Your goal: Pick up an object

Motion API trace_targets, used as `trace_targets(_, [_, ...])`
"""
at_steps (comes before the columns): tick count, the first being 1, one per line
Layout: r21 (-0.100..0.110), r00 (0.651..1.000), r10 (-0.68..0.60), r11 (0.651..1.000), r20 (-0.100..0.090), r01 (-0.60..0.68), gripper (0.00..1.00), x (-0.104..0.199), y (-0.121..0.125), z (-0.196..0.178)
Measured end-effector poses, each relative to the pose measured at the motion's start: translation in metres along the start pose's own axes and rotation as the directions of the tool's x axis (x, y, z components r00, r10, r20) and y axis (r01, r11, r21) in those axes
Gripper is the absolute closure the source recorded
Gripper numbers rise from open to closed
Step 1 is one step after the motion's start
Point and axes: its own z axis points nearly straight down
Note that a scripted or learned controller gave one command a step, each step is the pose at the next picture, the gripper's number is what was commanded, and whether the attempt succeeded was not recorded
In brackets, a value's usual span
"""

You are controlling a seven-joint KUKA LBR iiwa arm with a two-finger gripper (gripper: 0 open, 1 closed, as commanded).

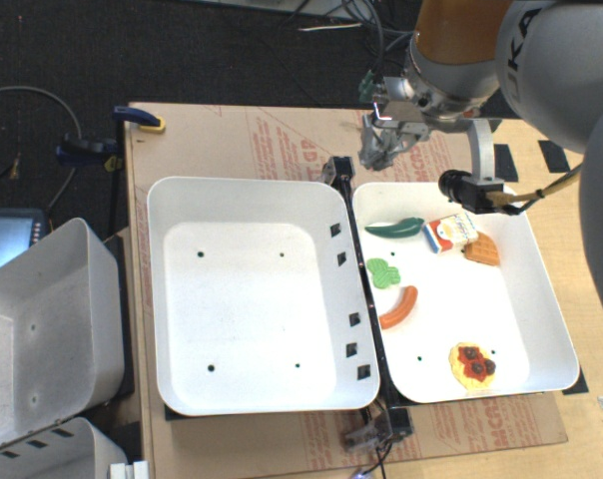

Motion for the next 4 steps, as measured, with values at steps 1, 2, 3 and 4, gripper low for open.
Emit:
trace_targets(1, [0.026,1.0,0.005,1.0,0.001,-0.005,1.0,0.045,0.0,0.106])
trace_targets(2, [0.021,1.0,0.005,1.0,0.002,-0.006,1.0,0.073,0.013,0.245])
trace_targets(3, [0.007,1.0,0.003,1.0,-0.002,-0.003,1.0,0.122,0.024,0.138])
trace_targets(4, [0.008,1.0,0.003,1.0,-0.002,-0.002,1.0,0.18,0.025,0.039])
